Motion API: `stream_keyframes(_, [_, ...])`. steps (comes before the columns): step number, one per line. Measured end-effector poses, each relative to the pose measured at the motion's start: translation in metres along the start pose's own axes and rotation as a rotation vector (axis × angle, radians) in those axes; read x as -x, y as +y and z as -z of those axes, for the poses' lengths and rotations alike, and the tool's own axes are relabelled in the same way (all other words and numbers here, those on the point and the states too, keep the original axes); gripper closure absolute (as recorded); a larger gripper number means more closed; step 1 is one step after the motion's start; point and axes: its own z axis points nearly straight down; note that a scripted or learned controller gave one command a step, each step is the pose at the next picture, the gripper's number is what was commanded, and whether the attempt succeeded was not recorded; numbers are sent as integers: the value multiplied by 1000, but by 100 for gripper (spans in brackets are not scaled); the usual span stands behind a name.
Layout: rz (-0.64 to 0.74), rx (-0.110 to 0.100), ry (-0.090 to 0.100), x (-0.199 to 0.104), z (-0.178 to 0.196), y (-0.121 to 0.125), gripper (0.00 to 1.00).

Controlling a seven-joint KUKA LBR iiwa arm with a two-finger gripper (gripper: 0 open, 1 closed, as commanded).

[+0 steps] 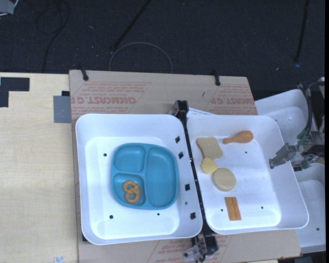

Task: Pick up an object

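The right white bin (263, 218) holds several toy food pieces. A tan slab like toast (209, 147) lies at its upper left, with a brown drumstick (238, 138) just right of it. Below them sit a small yellow chunk (209, 165), a round cream disc (223, 179) and an orange rectangular cracker (232, 208). My gripper (281, 158) hangs at the right rim of this bin, well right of the pieces and touching none.
The left white bin (93, 212) carries a blue divided plate (153, 169) with a pretzel (131, 191) in its lower left section. A black hinge strip (187, 169) runs between the bins. Cardboard (153, 95) lies under both.
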Motion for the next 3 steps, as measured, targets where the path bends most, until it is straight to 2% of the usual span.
stream_keyframes(1, [3,10,-2,0,5,2,0])
stream_keyframes(3, [3,4,1,-13,-105,-9,0])
